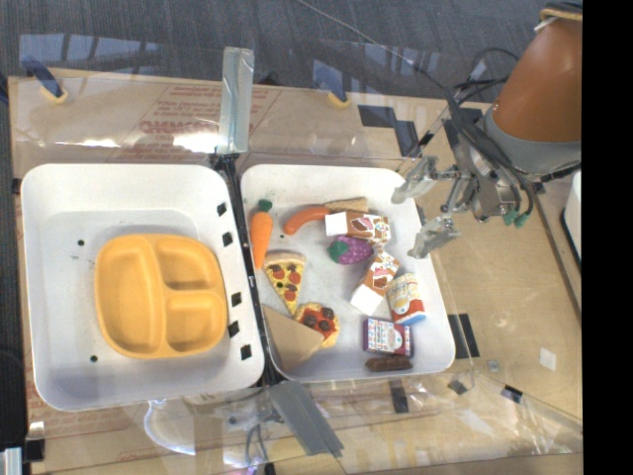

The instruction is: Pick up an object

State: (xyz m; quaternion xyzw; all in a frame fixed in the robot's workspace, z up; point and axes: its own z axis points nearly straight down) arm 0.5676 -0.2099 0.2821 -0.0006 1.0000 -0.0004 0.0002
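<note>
The right bin (297,181) holds several toy foods: a carrot (260,237), an orange sausage (305,218), a pizza slice (285,277), purple grapes (349,250), a small carton (369,228), a bottle with a red label (404,298) and a purple box (385,337). My gripper (422,211) hangs above the bin's right rim, near its far right corner. Its two fingers (432,237) are spread apart and nothing is between them. It stands right of the carton and above the bottle, clear of the toys.
The left bin (59,191) holds a yellow divided tray (158,293). A grey tape strip (235,97) runs up from the wall between the bins. Cables hang from the wrist (495,196) at the right. Bare bench lies right of the bins.
</note>
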